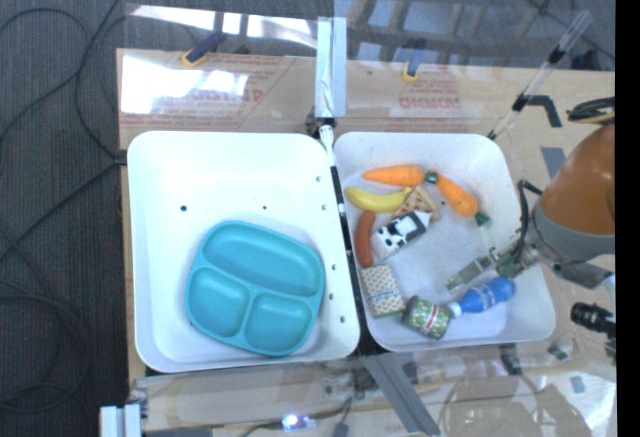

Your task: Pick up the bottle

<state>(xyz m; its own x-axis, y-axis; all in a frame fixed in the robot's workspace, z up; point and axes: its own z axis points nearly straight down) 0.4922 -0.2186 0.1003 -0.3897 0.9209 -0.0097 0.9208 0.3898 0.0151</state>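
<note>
From my station I see the two shallow white bins side by side on the bench, glossy moulded plastic with rounded corners. The left bin (pixel 170 225) bears a turquoise divided plate (pixel 257 287), smooth and rounded, with three compartments, lying toward the near right part of its floor.

The right bin (pixel 500 165) is the cluttered one. Along its far side lie a tapered orange carrot (pixel 394 175), a curved yellow banana (pixel 377 198) just below it, and a second, smaller carrot (pixel 457 195) with a green tip. By the left wall a reddish sausage (pixel 365 237) runs lengthwise, and a black-and-white cow-patterned toy (pixel 404 229) sits just beside it. Nearer me, a small checked, cracker-like block (pixel 381 289) sits against the left wall, and a green printed can (pixel 427 317) lies on its side.

The bottle (pixel 486 297) is small, blue-bodied with a pale neck end, smooth plastic, lying on its side in the near right part of the right bin, its neck pointing toward the can and nearly touching it.

The grey arm with its orange band reaches in from the right. The gripper (pixel 478 271) is low over the bin floor, just above the bottle in the view; its thin metallic parts blur together, so I cannot tell how it stands, and I see nothing held.
</note>
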